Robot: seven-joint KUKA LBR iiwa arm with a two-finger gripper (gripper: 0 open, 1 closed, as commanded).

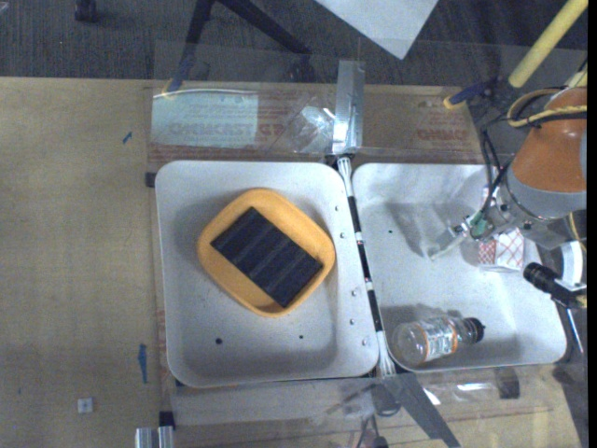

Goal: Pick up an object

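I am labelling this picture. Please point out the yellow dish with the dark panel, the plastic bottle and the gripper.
yellow dish (310, 224): camera view, on its yellow rim.
plastic bottle (431, 338): camera view, on its clear body.
gripper (473, 226): camera view, at its tip.

The setting was a robotics lab or test workshop. A plywood bench (65, 250) carried two white bins (177, 343) divided by a metal bracket (349, 110). An office chair base (187, 7) stood on dark carpet (466, 7), and loose cables (532, 105) ran alongside the arm (550, 157).
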